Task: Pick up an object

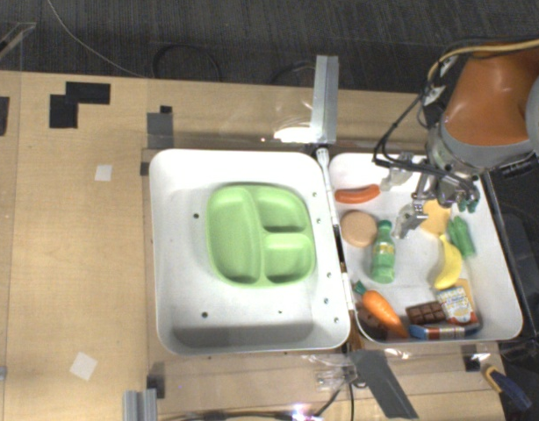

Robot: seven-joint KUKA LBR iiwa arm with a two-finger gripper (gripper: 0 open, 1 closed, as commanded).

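Nothing is lifted yet; the toy food lies in the right bin (506, 318): sausage (357, 195), green bottle (383, 253), banana (447, 266), carrot (380, 308). The gripper (427, 207) hangs low at centre right of the frame, over the bin's upper part, just beside a yellow piece (438, 220); its fingers look slightly parted and seemingly empty, though blur makes this uncertain; grasp and lift remain.

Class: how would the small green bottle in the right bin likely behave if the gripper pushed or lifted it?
The green bottle lies on its side, so its round body would probably roll when nudged. It looks like smooth plastic, likely light and a bit slippery. The bun-like disc close beside it may block a roll that way.
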